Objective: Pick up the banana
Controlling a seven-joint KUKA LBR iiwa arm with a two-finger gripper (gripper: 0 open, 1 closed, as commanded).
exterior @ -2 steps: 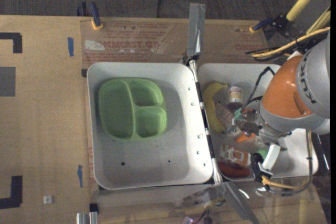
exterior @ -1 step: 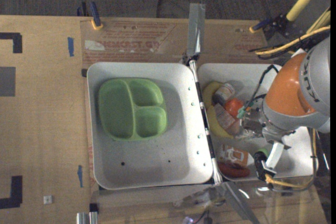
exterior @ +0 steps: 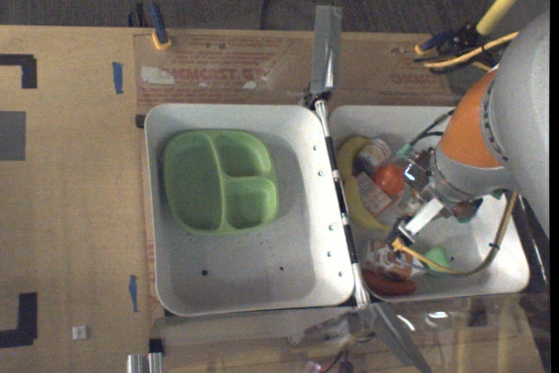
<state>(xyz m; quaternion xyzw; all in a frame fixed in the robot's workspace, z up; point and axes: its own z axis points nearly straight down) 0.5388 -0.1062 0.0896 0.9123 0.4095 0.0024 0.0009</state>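
Since the banana (exterior: pixel 352 176) lies curved along the right bin's (exterior: pixel 511 272) left wall, partly under a bottle (exterior: pixel 382 180), access is poor. Gripper (exterior: pixel 412 175) hangs beside the bottle (opening cannot be judged).

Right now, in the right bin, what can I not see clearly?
Camera view:
- banana: partly covered by the orange-capped bottle across it.
- right bin: its right side is hidden under the arm.
- red thing at the bin's lower edge: blurred, too small to name.
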